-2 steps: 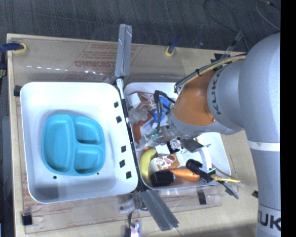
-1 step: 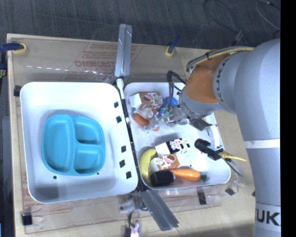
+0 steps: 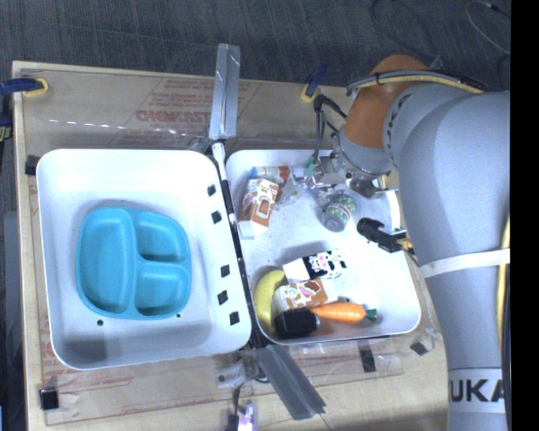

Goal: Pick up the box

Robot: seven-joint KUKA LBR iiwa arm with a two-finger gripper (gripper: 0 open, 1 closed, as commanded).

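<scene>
"uka" on arm (image 3: 472,389)

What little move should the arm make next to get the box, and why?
Probably slide toward the orange and white box at the right bin's far left. The gripper hangs beside a small can, with the box lying apart from it.

In the left bin (image 3: 58,268) you see a blue divided tray (image 3: 135,263) lying flat. In the right bin (image 3: 391,281), near edge, you have a carrot (image 3: 341,312), a banana (image 3: 268,296) and a black item (image 3: 296,323); a can (image 3: 338,212) lies farther back.
</scene>
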